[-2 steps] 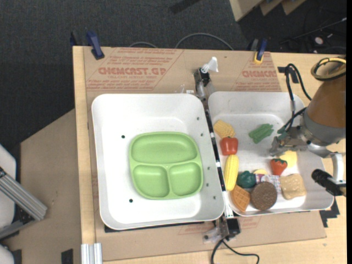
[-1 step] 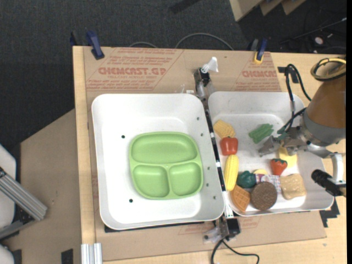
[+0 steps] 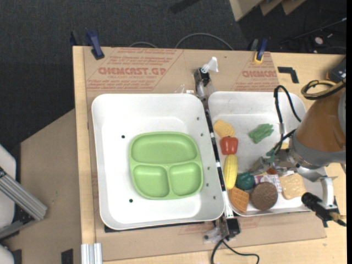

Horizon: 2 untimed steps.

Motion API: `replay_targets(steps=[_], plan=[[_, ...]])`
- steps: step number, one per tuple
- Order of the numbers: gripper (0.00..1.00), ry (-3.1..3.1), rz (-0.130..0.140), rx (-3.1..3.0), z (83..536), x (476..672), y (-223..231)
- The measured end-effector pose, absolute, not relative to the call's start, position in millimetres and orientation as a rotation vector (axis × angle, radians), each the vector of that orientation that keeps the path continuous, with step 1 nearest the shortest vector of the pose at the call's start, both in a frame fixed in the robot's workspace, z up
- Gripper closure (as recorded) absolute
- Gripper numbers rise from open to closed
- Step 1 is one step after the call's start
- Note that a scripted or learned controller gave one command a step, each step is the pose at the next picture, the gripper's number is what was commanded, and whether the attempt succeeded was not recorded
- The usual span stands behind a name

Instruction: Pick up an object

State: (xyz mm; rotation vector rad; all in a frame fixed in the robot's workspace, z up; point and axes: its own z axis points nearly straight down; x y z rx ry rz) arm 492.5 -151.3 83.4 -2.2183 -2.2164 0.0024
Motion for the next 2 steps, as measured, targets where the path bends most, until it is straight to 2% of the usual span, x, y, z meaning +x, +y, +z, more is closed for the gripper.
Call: replay_targets(steps=[1, 2], plan=[[1.0, -2.221, -0.002, -2.224, 94.7, 495.3, -152.8], [0.0, -2.221, -0.001, -2.224, 94.1, 495.0, -152.7]])
